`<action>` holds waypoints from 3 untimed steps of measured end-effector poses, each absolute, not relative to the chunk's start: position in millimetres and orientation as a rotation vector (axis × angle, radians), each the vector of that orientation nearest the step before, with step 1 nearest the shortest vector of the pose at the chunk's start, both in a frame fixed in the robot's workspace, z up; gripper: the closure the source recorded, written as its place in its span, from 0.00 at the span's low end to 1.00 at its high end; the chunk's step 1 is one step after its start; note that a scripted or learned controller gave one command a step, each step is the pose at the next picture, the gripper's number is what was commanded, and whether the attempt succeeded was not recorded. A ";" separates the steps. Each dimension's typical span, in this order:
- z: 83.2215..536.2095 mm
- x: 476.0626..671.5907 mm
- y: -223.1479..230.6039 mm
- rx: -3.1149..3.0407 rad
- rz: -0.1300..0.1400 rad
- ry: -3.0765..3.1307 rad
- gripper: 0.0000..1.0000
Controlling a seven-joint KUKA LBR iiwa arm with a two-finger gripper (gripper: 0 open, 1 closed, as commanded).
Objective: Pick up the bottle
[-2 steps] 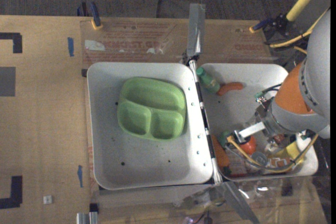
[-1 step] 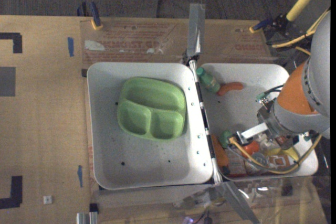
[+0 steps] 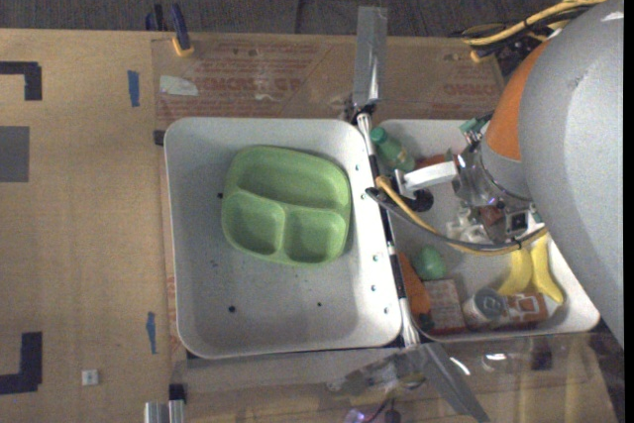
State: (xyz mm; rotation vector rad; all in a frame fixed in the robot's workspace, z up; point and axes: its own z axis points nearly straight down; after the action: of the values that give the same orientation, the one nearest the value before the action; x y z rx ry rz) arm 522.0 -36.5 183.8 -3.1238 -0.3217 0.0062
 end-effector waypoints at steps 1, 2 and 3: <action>183.9 522.0 -36.3 -3.123 0.006 -0.320 0.00; 183.9 539.7 -31.6 -3.124 0.006 -0.321 0.00; 138.9 496.9 -100.1 -3.123 0.009 -0.313 0.00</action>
State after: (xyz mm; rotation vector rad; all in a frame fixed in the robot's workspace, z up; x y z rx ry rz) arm 496.9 -100.1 138.9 -3.1227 -0.3130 0.0085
